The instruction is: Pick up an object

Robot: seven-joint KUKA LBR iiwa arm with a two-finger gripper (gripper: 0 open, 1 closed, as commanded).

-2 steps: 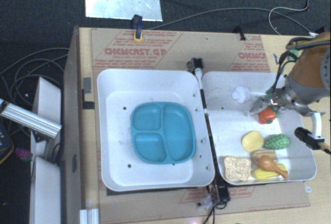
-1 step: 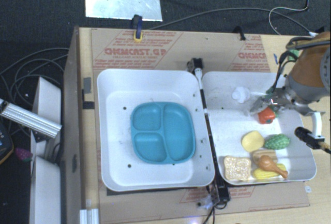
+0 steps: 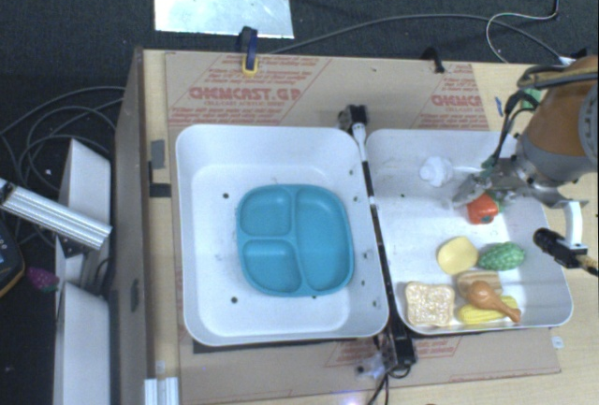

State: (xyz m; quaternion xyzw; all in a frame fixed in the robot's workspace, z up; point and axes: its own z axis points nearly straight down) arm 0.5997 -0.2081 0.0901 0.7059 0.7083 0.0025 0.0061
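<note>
The two-finger gripper (image 3: 479,197) sits directly over a small red-orange plastic object (image 3: 482,209); whether it clamps it I cannot tell. Lifting remains, apparently.

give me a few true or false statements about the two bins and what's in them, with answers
1. The blue divided plate lies in the left white bin. True.
2. The gripper is over the left bin. False: it is over the right white bin, by the small red and orange object.
3. The round yellow object lies on the blue plate. False: it lies in the right bin, beside the bumpy green object.
4. The square tan cracker-like object is near the right bin's front edge. True.
5. A small white object lies in the right bin. True.
</note>
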